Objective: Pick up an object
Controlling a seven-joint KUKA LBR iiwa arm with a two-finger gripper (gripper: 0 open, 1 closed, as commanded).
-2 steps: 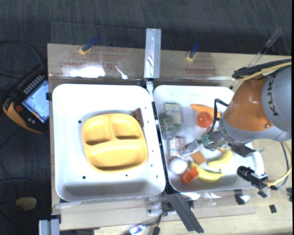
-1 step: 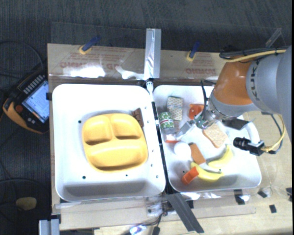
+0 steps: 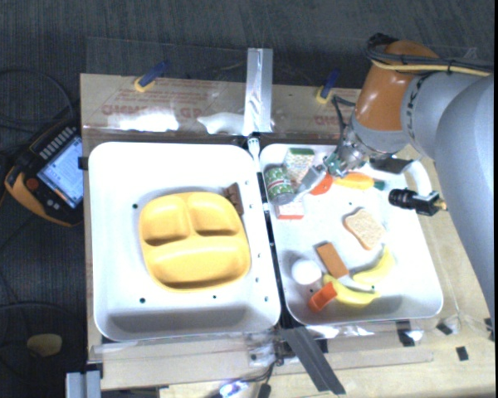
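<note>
My gripper (image 3: 322, 172) reaches down into the back of the right bin (image 3: 423, 255), below the orange band of the arm (image 3: 390, 89). Its tip sits over a small red piece (image 3: 320, 186), beside a green-labelled can (image 3: 276, 182) and a pale box (image 3: 300, 163). An orange and yellow piece (image 3: 356, 181) lies just right of the tip. Further forward in that bin lie a bread slice (image 3: 364, 227), a banana (image 3: 367, 280), a brown block (image 3: 331, 259), a white ball (image 3: 304, 272) and an orange piece (image 3: 321, 298).
The left bin (image 3: 116, 189) holds a yellow divided tray (image 3: 194, 239) with a small brown item (image 3: 233, 195) at its back right corner. A black fitting (image 3: 413, 198) juts over the right bin's right rim. A handheld pendant (image 3: 54, 177) lies left of the bench.
</note>
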